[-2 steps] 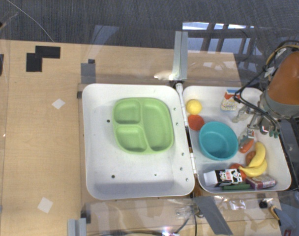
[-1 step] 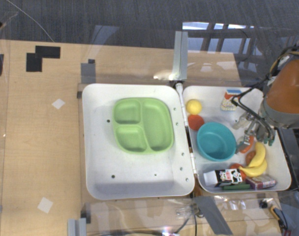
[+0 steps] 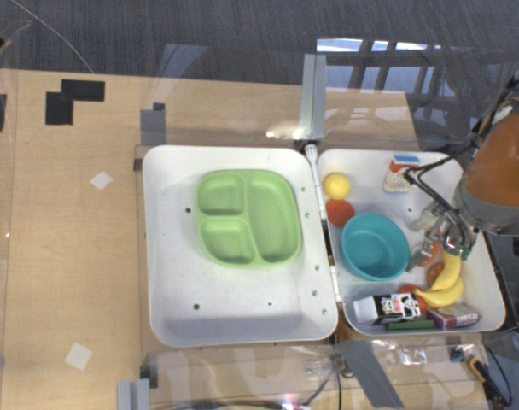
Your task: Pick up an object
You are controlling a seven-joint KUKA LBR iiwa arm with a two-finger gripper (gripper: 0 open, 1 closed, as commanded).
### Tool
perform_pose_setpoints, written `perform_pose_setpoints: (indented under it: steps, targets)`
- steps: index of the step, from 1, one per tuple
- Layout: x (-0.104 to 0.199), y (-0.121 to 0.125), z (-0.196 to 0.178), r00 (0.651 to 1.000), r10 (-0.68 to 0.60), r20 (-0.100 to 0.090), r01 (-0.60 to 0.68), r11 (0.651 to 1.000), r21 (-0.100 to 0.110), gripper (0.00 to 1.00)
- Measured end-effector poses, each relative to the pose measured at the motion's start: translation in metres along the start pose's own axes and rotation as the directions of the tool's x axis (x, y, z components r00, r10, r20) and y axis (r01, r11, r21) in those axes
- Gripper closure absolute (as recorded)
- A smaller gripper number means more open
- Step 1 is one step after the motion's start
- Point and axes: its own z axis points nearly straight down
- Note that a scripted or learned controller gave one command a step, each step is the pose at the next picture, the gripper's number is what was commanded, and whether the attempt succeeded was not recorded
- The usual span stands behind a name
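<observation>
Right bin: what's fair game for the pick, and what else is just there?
Candidates, all in the right bin:
- yellow ball
- red ball
- blue bowl
- banana
- black-and-white carton
- small box
- tool, just above the banana

Just there:
- green divided plate in the left bin

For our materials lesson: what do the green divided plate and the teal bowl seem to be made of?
Green divided plate: probably moulded plastic, matte; even colour, soft rounded compartment walls.
Teal bowl: probably plastic too, slightly glossy; uniform colour, faint sheen on the rim.
</observation>
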Motion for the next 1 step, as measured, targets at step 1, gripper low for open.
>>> perform_pose_setpoints:
  steps: [1]
  targets:
    - [0.0629,0.0096,-0.0019,0.995,0.103,0.001,-0.103,0.995,-0.001,0.00]
